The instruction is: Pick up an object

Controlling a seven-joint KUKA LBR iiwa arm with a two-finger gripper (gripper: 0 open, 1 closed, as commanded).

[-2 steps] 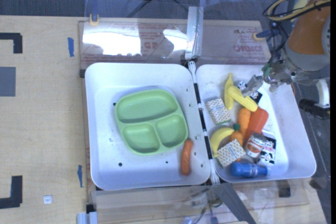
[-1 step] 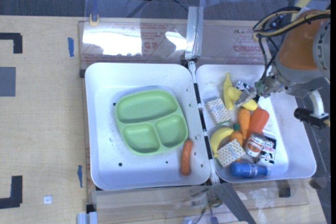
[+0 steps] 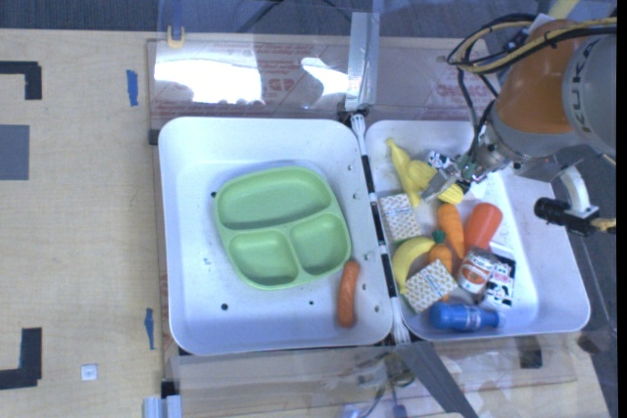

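My gripper [image 3: 449,183] hangs low over the back of the right bin [image 3: 558,303], reaching in from the right. Its tip sits just right of a yellow banana-like toy [image 3: 408,169] and just above an orange carrot [image 3: 451,230]. A small yellow piece [image 3: 452,196] lies right at the tip, and I cannot tell whether it is held. Further forward in this bin lie an orange-red pepper [image 3: 482,222], a yellow lemon [image 3: 411,255], a waffle-patterned block [image 3: 429,284], a small can [image 3: 477,271] and a blue bottle [image 3: 462,316].
The left bin [image 3: 196,162] holds a green divided plate [image 3: 282,225] and an orange sausage-shaped toy [image 3: 347,294] at its front right. A clear plastic wall [image 3: 255,73] rises behind both bins. The divider between the bins [image 3: 377,230] lies close to the left of the pile.
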